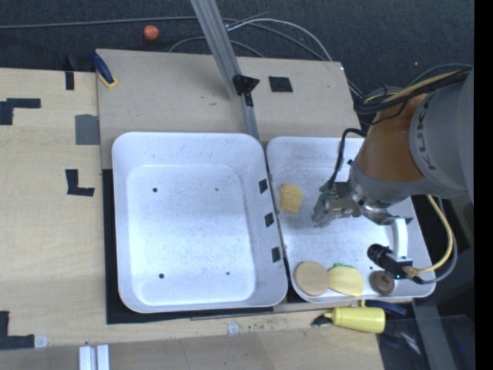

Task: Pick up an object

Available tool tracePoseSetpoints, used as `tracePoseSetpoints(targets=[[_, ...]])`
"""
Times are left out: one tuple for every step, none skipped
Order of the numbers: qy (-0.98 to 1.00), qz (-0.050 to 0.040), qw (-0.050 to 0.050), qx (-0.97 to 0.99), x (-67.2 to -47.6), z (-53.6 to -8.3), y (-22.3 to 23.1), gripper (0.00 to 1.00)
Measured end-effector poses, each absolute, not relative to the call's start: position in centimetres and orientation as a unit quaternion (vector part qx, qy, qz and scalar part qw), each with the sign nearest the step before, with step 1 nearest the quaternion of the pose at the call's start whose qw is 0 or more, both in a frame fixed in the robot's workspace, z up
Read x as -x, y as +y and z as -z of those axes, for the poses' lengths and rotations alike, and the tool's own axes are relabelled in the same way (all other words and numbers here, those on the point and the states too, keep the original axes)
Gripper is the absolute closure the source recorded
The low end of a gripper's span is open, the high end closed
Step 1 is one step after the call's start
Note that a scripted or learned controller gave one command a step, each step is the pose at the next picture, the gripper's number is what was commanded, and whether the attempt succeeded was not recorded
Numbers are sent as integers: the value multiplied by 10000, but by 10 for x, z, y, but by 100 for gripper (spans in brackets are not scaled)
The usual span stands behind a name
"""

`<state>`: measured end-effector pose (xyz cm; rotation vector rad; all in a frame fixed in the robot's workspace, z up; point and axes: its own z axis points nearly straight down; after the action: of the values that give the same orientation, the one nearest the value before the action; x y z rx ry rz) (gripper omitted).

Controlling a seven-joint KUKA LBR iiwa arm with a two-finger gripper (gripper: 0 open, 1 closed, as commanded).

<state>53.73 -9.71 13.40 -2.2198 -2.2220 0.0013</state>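
My gripper (323, 210) hangs over the middle of the right bin (308, 154), its dark fingers pointing down and left, with nothing visibly between them. A small yellow lump (291, 198) lies just left of the fingertips, apart from them. Along the bin's near edge lie a tan round disc (311, 277), a yellow piece (347, 279) touching it, and a small brown round thing (381, 283). The grey arm with its orange band (393, 156) comes in from the right.
The left bin (189, 222) sits beside the right one. A yellow and black tool (356, 319) lies on the bench just in front of the right bin. A slanted metal pole (223, 52) rises behind the bins. Cables trail at the right.
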Motion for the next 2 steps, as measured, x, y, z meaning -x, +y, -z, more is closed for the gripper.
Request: tracePoseSetpoints(targets=[[-7073, 15, -18, 7069, -537, -196, -99, 100], [-7072, 15, -18, 7070, -539, -258, -102, 100]])
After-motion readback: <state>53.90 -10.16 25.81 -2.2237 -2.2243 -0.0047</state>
